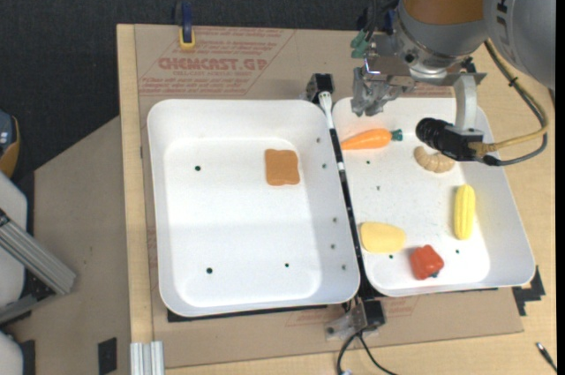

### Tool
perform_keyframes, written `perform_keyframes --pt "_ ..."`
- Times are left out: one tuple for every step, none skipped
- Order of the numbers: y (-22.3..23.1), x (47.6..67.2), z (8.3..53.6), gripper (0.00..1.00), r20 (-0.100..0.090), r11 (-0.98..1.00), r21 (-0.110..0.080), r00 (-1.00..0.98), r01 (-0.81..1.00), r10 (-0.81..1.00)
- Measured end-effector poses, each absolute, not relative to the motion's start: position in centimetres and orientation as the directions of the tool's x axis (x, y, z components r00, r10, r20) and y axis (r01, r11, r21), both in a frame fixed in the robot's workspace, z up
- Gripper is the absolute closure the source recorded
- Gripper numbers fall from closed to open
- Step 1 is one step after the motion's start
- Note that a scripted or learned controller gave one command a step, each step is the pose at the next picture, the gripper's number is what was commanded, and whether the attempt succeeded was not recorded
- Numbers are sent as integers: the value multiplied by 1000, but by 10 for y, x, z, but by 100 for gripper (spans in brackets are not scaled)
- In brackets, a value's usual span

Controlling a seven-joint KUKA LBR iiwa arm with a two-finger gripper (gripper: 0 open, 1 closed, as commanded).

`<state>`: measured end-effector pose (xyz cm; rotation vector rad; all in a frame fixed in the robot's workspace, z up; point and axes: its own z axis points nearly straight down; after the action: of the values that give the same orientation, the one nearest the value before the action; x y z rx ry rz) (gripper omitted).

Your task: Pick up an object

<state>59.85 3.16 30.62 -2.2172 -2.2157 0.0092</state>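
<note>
My gripper (371, 100) hangs over the far left corner of the right bin (503, 232), just behind an orange carrot (366, 138) with a green stem. Its fingers stand slightly apart with nothing between them. Also in the right bin are a beige lumpy piece (433, 160), a yellow corn cob (463, 211), a pale yellow rounded piece (382, 236) and a small red pepper (426, 261). A brown slice of toast (282, 167) lies alone in the left bin (177, 188).
A black fitting with a cable (450, 138) hangs from the arm over the beige piece and partly covers it. The ridge between the bins (340, 179) runs close to the carrot. Brown cardboard (221, 56) lies under both bins.
</note>
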Motion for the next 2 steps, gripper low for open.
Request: perform_keyframes --pt "143 637 439 100 6 12 18 -12 1000 1000" --pt "113 667 543 100 0 -2 16 2 1000 1000"
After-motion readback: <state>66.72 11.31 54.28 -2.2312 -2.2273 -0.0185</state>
